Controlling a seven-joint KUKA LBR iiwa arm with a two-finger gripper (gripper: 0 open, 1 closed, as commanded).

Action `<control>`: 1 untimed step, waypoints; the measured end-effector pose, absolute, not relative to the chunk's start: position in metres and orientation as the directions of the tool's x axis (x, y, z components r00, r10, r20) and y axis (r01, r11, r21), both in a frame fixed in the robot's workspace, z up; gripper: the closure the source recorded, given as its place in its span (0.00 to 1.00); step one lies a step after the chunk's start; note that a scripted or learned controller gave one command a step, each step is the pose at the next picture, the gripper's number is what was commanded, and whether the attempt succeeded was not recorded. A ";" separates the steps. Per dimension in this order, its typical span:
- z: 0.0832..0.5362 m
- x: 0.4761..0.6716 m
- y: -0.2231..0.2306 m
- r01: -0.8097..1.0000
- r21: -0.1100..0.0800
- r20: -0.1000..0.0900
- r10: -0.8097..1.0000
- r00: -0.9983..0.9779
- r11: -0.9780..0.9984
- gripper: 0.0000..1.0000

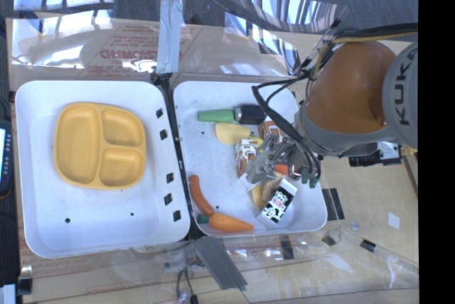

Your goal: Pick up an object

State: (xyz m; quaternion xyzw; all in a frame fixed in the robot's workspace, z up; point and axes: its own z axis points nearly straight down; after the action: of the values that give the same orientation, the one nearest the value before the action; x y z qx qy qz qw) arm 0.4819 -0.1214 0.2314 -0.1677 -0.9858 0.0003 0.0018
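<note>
My gripper (264,166) reaches down into the right bin (213,167), among a cluster of small items near its right side. Its metal fingers sit over a small patterned packet (247,152) and a yellowish piece (264,192). A black-and-white carton (278,204) lies just below the gripper. Further left in the bin lie a green-and-black marker-like tool (229,114), a yellow wedge (231,133), a red sausage (200,196) and a carrot (229,223). I cannot make out whether anything is between the fingers.
The left bin (43,217) holds a yellow divided plate (99,145). The arm's orange band (350,86) hangs over the right bin's right edge, with black cables looping toward the gripper. A black divider strip runs between the bins.
</note>
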 end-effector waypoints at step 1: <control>0.235 0.478 -0.031 0.199 0.001 0.001 0.199 -0.980 0.980 1.00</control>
State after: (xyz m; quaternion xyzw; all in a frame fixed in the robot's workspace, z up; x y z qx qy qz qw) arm 0.4777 -0.0310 0.2349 -0.0998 -0.9950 -0.0006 0.0003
